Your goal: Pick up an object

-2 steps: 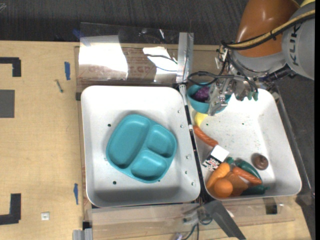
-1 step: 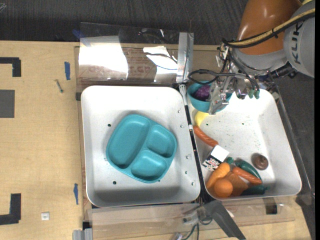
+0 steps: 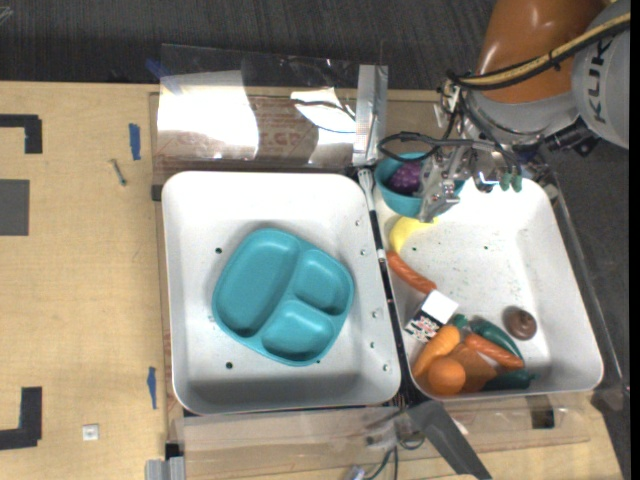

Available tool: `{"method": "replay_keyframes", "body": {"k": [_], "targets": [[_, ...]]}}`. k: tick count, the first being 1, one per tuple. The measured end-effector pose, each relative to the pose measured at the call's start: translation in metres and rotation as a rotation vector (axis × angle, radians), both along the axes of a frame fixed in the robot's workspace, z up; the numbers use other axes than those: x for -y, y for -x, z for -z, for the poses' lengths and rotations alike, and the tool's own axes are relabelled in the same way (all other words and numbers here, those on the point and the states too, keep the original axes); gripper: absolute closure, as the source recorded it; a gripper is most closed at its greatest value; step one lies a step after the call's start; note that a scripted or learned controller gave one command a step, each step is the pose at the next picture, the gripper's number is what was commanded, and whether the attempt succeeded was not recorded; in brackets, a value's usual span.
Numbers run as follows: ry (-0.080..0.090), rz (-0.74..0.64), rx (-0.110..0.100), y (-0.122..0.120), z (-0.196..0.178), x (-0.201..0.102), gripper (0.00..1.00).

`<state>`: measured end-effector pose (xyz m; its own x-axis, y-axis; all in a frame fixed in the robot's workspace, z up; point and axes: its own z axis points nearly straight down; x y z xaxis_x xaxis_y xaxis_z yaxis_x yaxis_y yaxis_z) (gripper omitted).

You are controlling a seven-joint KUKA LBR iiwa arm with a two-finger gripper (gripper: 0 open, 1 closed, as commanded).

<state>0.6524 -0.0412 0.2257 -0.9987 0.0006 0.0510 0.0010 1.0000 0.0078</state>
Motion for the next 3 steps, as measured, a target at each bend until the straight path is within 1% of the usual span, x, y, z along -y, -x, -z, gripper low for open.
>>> {"method": "replay_keyframes", "body": {"k": [3], "targets": [[0.000, -0.003, 0.024, -0.005, -0.033, -0.002, 1.00]]}}
